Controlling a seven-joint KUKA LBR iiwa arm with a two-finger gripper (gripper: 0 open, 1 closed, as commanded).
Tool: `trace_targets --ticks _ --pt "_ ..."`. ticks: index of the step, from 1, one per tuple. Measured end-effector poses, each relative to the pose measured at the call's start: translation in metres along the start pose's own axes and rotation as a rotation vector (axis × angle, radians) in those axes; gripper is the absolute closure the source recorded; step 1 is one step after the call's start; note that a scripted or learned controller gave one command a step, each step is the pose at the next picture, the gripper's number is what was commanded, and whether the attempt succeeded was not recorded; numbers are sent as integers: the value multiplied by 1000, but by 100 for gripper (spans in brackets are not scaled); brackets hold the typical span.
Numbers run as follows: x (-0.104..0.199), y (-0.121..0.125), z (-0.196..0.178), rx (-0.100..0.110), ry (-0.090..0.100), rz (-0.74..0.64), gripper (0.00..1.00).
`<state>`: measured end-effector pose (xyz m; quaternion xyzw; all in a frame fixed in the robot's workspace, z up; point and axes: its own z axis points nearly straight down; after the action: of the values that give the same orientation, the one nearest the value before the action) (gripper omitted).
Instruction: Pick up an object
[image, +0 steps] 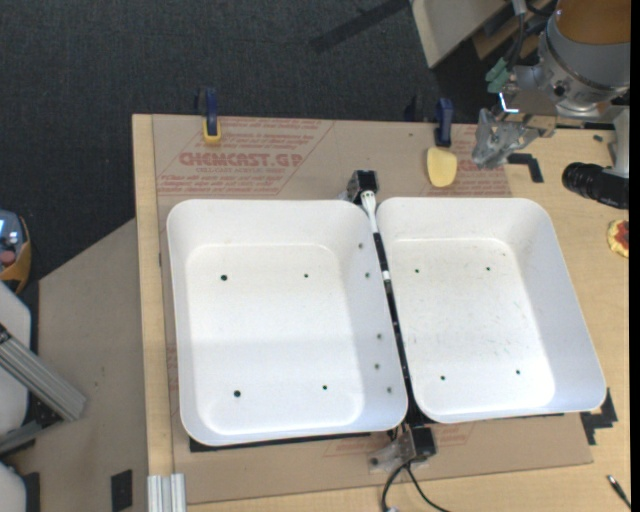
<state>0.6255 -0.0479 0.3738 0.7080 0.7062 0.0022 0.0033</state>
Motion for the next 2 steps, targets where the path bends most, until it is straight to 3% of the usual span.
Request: trace_targets --ticks 1,2 --pt "20 41 82 13 2 -5 100" --pt "8 22 12 2 1 -2 100"
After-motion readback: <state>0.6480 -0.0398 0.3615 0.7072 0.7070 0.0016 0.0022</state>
